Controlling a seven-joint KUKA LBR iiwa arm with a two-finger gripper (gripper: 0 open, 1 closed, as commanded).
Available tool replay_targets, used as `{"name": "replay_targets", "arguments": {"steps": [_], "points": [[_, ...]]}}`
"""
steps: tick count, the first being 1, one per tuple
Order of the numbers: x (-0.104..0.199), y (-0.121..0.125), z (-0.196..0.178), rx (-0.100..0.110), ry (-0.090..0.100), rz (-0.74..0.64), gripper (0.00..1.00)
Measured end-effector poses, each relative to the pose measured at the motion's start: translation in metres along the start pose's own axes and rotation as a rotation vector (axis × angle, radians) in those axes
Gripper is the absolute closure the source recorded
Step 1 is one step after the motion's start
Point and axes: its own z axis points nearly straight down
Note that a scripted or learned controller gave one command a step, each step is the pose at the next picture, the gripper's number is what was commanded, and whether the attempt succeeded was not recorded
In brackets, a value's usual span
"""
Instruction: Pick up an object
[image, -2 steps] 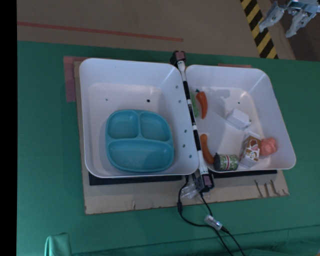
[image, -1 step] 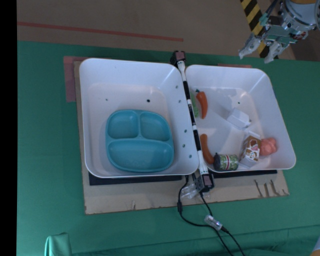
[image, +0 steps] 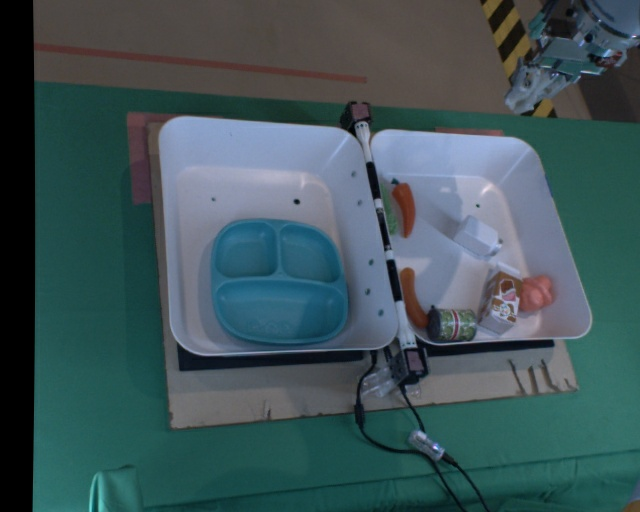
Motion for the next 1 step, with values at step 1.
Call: {"name": "replay_targets", "arguments": {"steps": [1], "points": [[0.0000,0.0000,0.0001,0.001,0.000,0.000,0.00]]}}
